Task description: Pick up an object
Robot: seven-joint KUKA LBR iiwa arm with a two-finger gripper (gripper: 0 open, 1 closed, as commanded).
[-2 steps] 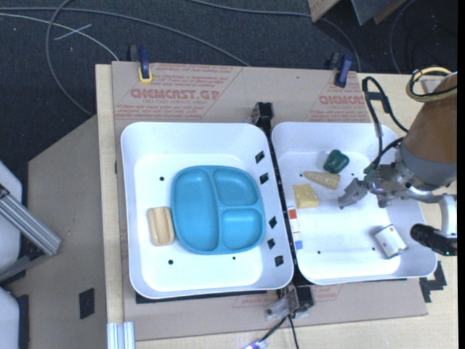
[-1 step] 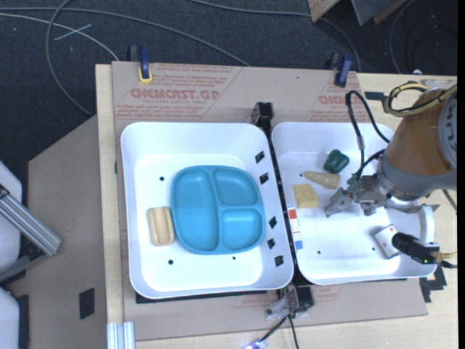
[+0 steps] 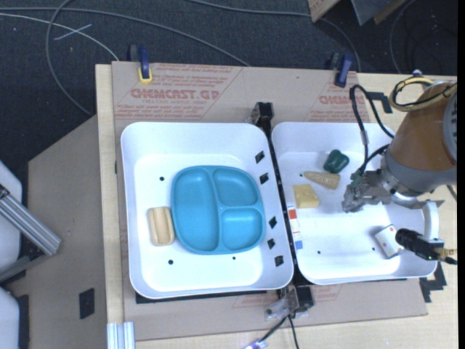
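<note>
Dark carpet with loose grey cables surrounds the bench. Its cardboard sheet carries red print reading "CHEMCAST GP". Two white bins sit side by side. Left bin: one blue divided plate and one tan block touching the plate's left edge. Right bin: one dark green object, one pale wedge, one yellow block, grouped near the top left. The gripper hangs just right of the wedge; whether its fingers are spread or pressed together cannot be told.
</note>
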